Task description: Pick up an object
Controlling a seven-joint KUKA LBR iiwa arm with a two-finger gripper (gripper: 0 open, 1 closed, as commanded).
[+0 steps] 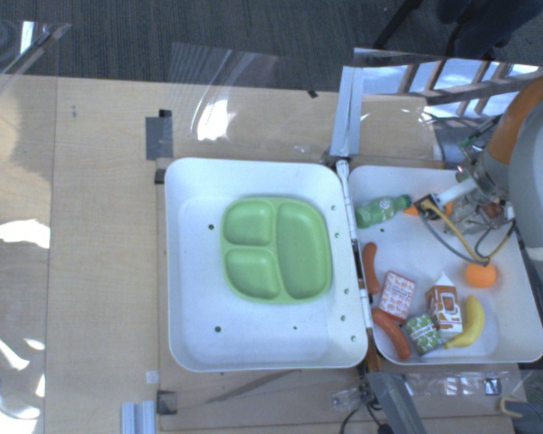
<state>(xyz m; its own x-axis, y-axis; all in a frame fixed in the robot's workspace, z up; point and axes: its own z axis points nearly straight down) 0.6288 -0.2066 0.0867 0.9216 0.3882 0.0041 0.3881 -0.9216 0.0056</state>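
The right bin (pixel 516 333) holds the loose objects. A green bottle (pixel 382 210) lies at its back left. An orange sausage (pixel 371 269) lies along the left wall, and a second sausage (pixel 394 334) lies near the front. In the front half sit a red-and-white packet (pixel 397 295), a green packet (pixel 423 332), a small brown-and-white carton (pixel 444 306), a banana (pixel 471 323) and an orange ball (pixel 480 276). My gripper (pixel 454 202) hangs low over the back of this bin, just right of the bottle, among looping cables. Nothing can be seen between its tips.
The left bin (pixel 195 333) carries a green divided plate (pixel 278 249) at its middle. A metal divider post (pixel 347 120) rises behind the seam between the bins. The grey arm with its orange band (pixel 516 116) fills the right bin's back right corner.
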